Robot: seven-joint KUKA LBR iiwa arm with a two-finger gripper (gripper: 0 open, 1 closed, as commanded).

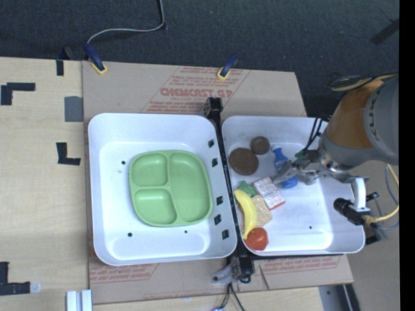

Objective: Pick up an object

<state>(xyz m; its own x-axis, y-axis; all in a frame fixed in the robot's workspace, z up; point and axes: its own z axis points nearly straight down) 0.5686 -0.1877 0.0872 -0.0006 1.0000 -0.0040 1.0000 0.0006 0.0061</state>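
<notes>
The bench (39,193) was covered by a cardboard sheet (188,92). Two white bins (104,173) were set on it; the gripper (288,172) was positioned over the right one.

Right bin (337,235) near-right floor: free room.
Right bin left half: crowded by banana (246,209), tomato (257,238), packet (269,193), two brown discs (244,161).
</notes>
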